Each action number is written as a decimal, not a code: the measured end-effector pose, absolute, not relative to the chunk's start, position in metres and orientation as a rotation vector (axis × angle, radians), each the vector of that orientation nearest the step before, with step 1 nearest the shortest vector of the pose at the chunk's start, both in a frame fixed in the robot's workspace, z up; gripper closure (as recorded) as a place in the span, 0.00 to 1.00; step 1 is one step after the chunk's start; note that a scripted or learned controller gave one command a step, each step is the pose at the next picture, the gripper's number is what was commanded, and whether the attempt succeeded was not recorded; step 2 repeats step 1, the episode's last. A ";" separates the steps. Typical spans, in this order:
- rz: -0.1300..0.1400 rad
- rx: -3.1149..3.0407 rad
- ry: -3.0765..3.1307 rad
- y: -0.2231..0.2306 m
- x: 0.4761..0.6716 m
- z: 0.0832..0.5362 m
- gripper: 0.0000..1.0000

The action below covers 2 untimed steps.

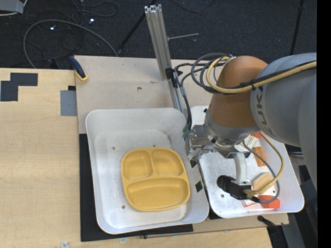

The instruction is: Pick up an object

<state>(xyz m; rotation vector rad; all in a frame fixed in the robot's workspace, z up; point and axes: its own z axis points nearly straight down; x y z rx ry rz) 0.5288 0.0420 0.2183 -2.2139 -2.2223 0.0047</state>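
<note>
Plate (155, 179) and end effector (192, 151) are close. The one yellow plate, split into three wells, lies flat in the nearer middle of the left bin (103, 154). The end effector hangs just beside the plate's far right corner, over the seam where the two bins meet. From where I stand I cannot tell whether it is spread or pressed together, and nothing shows in its grip. I cannot tell either whether it touches the plate's rim.

In the right bin (214, 203) the arm's bulk covers much of the floor. One orange-red piece (271, 204) lies by the near right corner, and one red-and-white packet (257, 141) peeks out farther back, partly hidden under the wrist. Both are well apart from the plate, with the bin walls between.

The two bins rest on the pale wooden worktop (36, 164). Behind them one aluminium post (160, 45) rises at a slant, its foot near the left bin's far right corner. Farther left, at the board's back corner, lies one small blue-and-yellow tool (77, 68).
</note>
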 end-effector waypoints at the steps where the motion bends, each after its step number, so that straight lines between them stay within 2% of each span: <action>1: 0.006 -2.212 -2.223 0.086 0.506 0.214 1.00; 2: 0.006 -2.212 -2.223 0.086 0.506 0.214 1.00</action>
